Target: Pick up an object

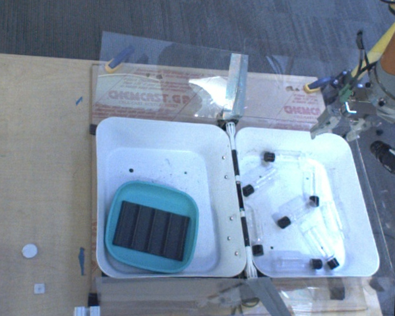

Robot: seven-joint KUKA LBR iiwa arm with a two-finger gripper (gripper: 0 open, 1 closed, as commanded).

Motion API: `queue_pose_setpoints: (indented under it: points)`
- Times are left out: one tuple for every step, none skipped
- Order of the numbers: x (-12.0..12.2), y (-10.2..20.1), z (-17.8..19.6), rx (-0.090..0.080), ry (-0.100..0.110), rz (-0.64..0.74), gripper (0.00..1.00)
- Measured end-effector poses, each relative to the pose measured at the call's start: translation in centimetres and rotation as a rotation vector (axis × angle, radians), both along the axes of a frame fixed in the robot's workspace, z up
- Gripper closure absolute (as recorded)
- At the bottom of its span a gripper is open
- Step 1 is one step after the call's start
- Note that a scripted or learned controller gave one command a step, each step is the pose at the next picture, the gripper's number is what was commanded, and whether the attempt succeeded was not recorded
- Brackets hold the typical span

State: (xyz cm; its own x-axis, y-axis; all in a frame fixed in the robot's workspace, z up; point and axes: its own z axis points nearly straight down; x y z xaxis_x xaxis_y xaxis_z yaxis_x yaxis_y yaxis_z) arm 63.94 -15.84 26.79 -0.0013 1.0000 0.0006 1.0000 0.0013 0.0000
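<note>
The pale wooden counter is carrying two shallow white bins side by side: the left bin and the right bin are touching along their inner rims. A clear plastic sheet with red lettering is lying behind them. A small white disc is sitting near the counter's left front, with a tiny grey square just beyond it.

The arm is cut off by the right edge; the clear tubes blur into the white bin.
</note>
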Motion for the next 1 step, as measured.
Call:
queue_pose_setpoints:
  points:
    - [-0.15,-4.04,-12.01,-0.001,0.000,0.008,0.00]
